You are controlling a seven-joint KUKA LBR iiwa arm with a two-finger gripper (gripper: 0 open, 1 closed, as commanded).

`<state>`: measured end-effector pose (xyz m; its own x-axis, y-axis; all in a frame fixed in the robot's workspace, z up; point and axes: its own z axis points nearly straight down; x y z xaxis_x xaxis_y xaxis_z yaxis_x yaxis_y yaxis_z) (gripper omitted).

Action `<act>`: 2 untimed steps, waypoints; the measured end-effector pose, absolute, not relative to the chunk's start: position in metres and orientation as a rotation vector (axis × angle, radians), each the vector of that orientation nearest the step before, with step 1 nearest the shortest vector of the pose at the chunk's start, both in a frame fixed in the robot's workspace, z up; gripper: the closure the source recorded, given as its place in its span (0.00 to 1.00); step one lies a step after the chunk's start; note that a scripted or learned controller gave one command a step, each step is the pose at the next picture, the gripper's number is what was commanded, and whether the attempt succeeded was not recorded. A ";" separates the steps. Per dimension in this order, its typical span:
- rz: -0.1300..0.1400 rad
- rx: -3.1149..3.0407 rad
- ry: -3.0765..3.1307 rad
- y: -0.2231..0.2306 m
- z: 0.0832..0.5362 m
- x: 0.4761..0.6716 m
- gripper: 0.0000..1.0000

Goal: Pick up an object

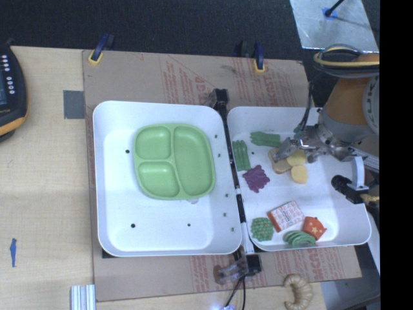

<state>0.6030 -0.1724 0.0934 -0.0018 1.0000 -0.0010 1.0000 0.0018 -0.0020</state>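
Observation:
My gripper is low in the right bin, at its upper middle, right over a tan round piece and two yellow pieces. The grey arm with its orange band comes in from the right. Nothing is visibly lifted. Other items in this bin are a green bean pod, a green strip by the left wall, purple grapes, a red and white box, a small red packet, a green pea cluster and green slices.
The left bin holds a light green divided plate. A black part reaches over the right bin's right side. A pendant lies at the bench's far left. Blue clamps pin the cardboard's back edge.

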 end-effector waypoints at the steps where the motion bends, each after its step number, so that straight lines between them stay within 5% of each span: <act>1: 0.002 -2.219 -2.225 -0.170 0.094 0.578 0.00; 2: 0.001 -2.221 -2.226 -0.171 0.105 0.580 1.00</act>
